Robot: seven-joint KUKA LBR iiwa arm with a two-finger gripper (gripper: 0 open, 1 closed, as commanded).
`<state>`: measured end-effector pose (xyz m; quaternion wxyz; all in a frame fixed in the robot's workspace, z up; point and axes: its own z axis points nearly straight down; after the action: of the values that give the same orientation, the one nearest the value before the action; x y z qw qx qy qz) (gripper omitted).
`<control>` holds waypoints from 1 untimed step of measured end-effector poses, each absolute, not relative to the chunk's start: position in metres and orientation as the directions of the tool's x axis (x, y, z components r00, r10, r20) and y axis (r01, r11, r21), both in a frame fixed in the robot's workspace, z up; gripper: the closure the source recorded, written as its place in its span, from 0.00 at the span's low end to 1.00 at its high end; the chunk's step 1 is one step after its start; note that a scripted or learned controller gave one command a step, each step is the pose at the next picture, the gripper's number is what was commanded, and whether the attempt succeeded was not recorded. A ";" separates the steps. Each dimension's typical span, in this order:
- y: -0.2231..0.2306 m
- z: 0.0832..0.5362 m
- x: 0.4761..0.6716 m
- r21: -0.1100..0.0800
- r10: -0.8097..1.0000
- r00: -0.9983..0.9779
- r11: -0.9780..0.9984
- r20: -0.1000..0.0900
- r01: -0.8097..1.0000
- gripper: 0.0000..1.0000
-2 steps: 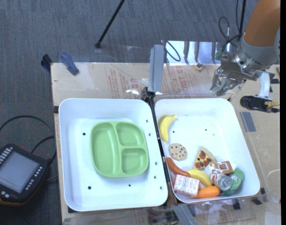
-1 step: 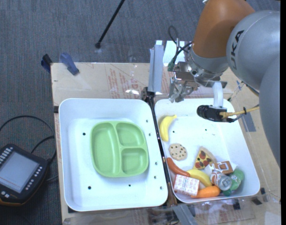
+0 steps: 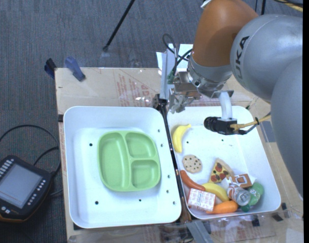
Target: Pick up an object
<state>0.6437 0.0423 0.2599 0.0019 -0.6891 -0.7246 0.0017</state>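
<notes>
Right now I am watching the jaws (image 3: 179,103) hanging over the far left corner of the right bin (image 3: 261,151), just beyond the banana (image 3: 180,135); whether they are spread or pressed together I cannot tell, and nothing is showing between them. I am judging the banana the nearest target. It is lying flat and apart from the cookie (image 3: 192,163), its long axis running roughly toward and away from the camera, curving, far tip bending right. I am planning to descend over its middle and close across the narrow width.
</notes>
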 end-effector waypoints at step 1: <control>-0.020 0.318 0.639 -0.001 0.976 -0.217 0.217 0.000 0.976 1.00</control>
<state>0.6393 -0.0202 0.3178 0.0002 -0.6255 -0.7802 0.0005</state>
